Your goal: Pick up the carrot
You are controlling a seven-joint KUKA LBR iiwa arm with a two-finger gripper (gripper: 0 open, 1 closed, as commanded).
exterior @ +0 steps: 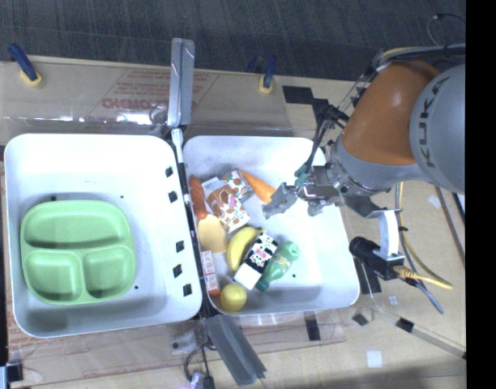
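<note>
Carrot: orange, tapered, lying at a slant in the far middle of the right bin, its left end tucked against a printed snack packet.

Gripper: held low just right of the carrot's tip; whether its fingers are apart or together cannot be told, and nothing is visibly between them.

Arm: grey with orange band, reaching in from the right.

Neighbouring stock, right bin: red sausage-like item along the left wall; yellow banana; cow-print carton; green bottle; yellow lemon at the near edge.

Left bin: one green compartment tray.

Step, as judged: approach, carrot not yet taken. Next move calls for a small shift left and far to centre over the carrot, then a descent clear of the packet.
</note>
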